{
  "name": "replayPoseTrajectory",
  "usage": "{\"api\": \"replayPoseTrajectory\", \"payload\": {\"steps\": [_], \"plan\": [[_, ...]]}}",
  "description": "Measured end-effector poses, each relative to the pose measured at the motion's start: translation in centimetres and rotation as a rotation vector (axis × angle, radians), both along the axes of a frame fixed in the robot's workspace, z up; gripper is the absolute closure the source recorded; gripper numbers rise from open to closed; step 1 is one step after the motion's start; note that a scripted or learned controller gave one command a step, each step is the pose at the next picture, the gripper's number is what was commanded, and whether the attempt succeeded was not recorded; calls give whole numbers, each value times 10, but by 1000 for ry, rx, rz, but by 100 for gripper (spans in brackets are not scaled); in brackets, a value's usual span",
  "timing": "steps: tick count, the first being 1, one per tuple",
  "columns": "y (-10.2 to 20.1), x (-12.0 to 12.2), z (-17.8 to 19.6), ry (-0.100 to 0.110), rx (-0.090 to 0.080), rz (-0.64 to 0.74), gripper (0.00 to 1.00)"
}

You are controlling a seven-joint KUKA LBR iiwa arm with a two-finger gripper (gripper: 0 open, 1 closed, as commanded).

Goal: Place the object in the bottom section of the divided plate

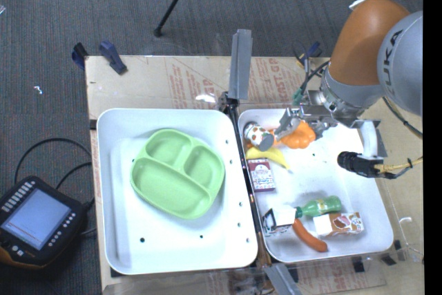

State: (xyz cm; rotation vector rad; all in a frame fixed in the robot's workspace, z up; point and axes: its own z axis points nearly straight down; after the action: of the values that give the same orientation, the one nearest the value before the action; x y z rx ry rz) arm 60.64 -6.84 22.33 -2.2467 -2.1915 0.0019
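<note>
Camera view, arm: the grey arm comes in from the upper right of the frame and bends down over the right bin, wrist low above its upper left corner.

Camera view, gripper: the gripper sits right at an orange object; its metal parts crowd the top of that piece, and I cannot tell how far the hand is open, or whether it has hold of anything.

Camera view, object: the orange object lies in the right bin's upper left, just beside a yellow banana and a small spotted toy. Looks like the pick target, judging by where the wrist hangs.

Camera view, plate: the green plate rests in the left bin, centre-left of the frame, all three sections bare. The large section along its lower edge is, I'd say, the goal.

Camera view, clutter: a red box, a green bottle, a carrot and a packet fill the lower part of the right bin, well apart from the gripper.

Camera view, progress: nothing on the plate yet, so the carry across the bin wall is not yet done.
</note>
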Motion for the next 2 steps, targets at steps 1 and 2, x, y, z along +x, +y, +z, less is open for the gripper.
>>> {"api": "replayPoseTrajectory", "payload": {"steps": [1,2], "plan": [[48,37,5,1,-1,92,100],[77,27,16,0,0,270,100]]}}
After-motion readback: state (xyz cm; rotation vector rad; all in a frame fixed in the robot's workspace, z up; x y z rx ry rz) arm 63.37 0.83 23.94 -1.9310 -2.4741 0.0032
